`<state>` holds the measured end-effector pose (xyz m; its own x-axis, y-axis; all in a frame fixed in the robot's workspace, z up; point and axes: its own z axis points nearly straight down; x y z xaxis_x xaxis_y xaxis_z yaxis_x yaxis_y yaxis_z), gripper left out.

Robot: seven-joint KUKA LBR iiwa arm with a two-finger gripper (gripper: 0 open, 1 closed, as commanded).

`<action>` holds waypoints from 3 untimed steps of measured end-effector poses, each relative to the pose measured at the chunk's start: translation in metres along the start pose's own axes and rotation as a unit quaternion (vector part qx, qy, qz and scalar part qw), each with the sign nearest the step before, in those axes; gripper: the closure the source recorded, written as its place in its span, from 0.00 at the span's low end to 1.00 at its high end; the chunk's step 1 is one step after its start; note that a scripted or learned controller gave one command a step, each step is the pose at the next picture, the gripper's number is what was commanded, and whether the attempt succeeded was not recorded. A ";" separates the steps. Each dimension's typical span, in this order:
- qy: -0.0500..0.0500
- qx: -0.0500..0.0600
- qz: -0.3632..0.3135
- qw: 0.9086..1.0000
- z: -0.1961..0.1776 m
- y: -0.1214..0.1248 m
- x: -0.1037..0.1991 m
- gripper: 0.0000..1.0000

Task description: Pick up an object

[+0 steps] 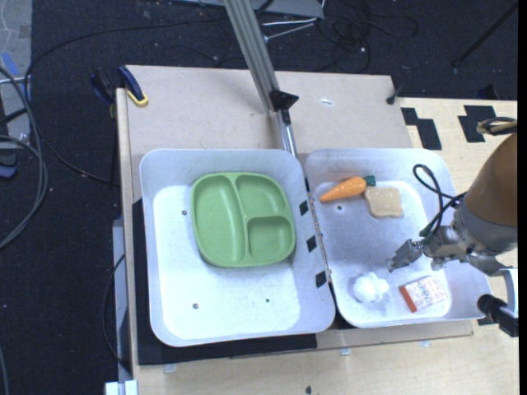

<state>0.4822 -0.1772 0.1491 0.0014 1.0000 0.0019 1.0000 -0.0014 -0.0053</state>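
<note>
While its fingers' state cannot be made out, the end effector (405, 256) hangs low inside the right bin (428, 161), near the worktop's (214, 109) right edge. Just beside it lie a red-and-white packet (425, 293) and a white ball (369, 287) toward the bin's front edge. A toy carrot (344, 189) and a tan slice (384, 202) sit near its far edge. The left bin (165, 245) carries a green divided plate (244, 219).
</note>
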 end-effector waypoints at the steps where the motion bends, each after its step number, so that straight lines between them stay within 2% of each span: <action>1: 0.000 0.000 0.000 1.000 0.054 -0.001 0.001 0.00; 2: -0.001 -0.002 0.000 1.000 0.041 0.000 0.000 1.00; 3: -0.002 -0.005 -0.002 1.000 -0.001 -0.001 0.001 1.00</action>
